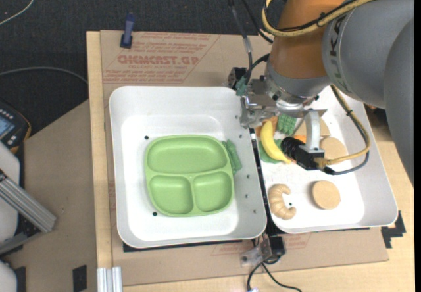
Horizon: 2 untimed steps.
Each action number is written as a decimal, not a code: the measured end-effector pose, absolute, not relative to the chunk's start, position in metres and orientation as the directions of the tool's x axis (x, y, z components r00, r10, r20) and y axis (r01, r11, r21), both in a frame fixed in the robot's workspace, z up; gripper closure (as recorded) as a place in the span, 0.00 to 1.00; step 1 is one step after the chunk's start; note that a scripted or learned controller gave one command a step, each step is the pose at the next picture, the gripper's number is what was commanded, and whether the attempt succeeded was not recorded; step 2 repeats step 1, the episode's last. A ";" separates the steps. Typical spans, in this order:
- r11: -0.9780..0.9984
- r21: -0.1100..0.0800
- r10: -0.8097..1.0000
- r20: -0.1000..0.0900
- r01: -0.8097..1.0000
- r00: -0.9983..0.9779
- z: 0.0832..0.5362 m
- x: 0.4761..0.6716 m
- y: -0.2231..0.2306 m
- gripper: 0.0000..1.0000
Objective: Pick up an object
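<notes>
Arm [309, 34] hangs low over the right bin [368, 208], gripper [289, 123] right above the banana [268, 143] at centre-right, likely lining up a grab. Can't tell how its jaws stand. Croissant [281, 200] and cookie [325, 194] sit lower right.

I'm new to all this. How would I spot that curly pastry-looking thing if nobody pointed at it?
Start at the right white bin, the one under the grey and orange arm. Look to its near left corner, beside the wall shared with the bin holding the green divided plate. The croissant lies there: pale tan and curled like a crescent, unlike the flat round cookie to its right or the yellow banana above it.
</notes>
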State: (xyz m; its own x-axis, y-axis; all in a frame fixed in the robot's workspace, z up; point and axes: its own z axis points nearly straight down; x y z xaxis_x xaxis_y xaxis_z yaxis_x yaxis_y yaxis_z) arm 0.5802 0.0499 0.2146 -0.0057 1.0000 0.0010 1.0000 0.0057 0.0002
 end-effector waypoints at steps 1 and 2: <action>0.005 0.017 1.000 0.005 1.000 -0.005 0.394 0.511 0.066 1.00; 0.005 0.017 1.000 0.005 1.000 -0.005 0.394 0.511 0.066 1.00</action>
